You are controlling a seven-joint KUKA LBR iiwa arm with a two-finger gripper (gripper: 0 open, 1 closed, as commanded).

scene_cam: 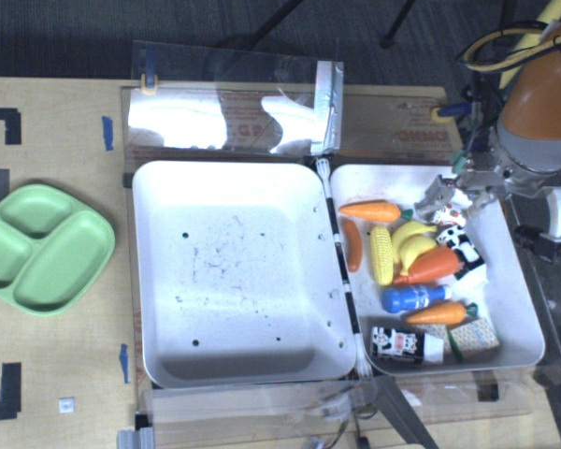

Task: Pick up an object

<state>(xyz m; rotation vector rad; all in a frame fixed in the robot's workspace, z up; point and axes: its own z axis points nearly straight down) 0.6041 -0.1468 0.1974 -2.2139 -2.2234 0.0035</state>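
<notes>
The grey KUKA iiwa arm (pixel 533 143) has a rounded, smooth casing and carries 1 wide orange band (pixel 540 96) above the wrist, with the pale grey wrist section directly below it. Yellow and black cables (pixel 505 47) loop in 1 bundle beside the upper casing, and a short blue fitting (pixel 453 112) projects at the arm's side. The metallic silver 2-finger gripper (pixel 446 195) is built of angular grey plates mounted under a dark wrist flange.
</notes>
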